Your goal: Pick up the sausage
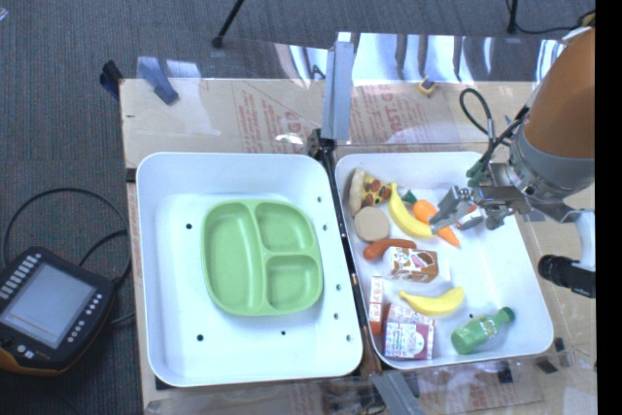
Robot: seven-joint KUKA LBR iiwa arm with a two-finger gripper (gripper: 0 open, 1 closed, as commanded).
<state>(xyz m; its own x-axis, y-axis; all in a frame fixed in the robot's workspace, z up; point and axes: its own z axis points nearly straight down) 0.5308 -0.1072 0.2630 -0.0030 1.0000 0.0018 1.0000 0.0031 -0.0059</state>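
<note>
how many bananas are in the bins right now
2. One banana lies near the top of the right bin beside the carrot; the other banana lies lower, near the green bottle.

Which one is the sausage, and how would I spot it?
Look in the right-hand shallow white bin, the one crowded with toy food. Near its left side, just below the round tan biscuit-like disc and left of the small printed snack packet, lies the small orange-red sausage. It is a thin curved tube, redder than the two yellow bananas.

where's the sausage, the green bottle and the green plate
sausage (388, 248): camera view, middle of its orange-red length
green bottle (480, 329): camera view, on its body
green plate (261, 257): camera view, on the divider between compartments
</note>
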